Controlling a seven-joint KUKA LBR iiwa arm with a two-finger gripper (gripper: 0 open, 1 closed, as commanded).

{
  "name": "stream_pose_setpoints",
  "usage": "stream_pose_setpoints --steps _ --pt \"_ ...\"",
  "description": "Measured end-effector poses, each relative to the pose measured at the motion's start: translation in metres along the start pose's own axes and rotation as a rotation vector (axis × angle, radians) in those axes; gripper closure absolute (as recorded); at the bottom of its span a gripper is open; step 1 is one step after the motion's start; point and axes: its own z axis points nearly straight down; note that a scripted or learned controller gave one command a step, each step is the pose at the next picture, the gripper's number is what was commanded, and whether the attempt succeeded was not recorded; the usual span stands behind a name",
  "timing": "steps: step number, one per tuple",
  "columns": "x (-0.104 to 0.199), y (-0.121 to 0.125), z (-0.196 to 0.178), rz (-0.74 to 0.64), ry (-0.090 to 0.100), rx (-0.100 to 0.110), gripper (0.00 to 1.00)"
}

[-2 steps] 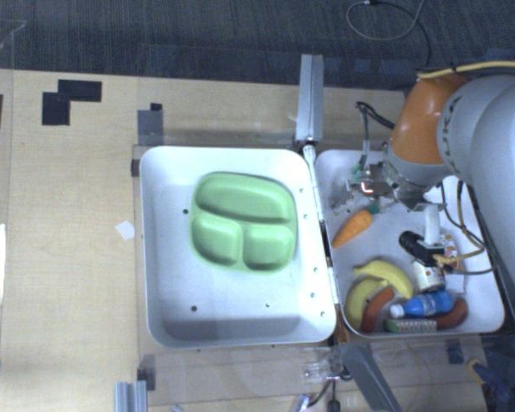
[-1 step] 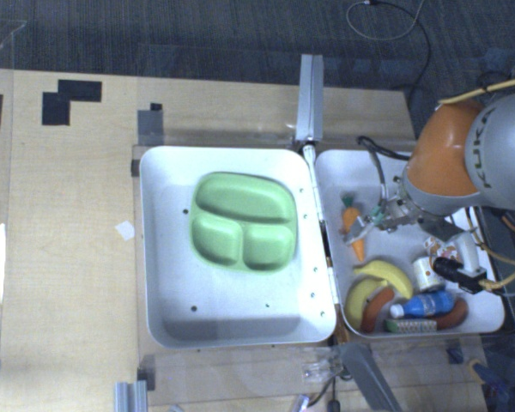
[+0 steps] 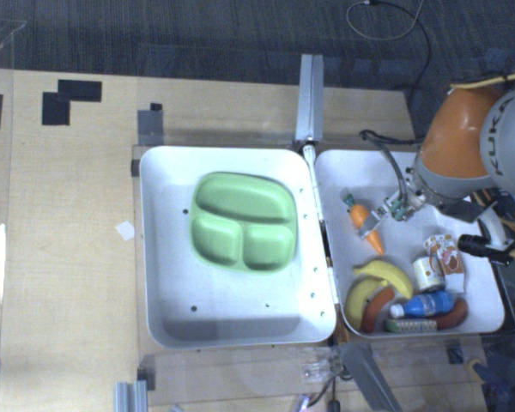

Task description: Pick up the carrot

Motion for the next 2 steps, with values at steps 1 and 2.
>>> stream_pose_setpoints --steps 1,2 --pt "-0.001 0.002 -0.008 -0.001 -0.001 -0.002 1.0" --pt "0.061 0.036 -0.089 -0.249 0.0 -0.001 1.0"
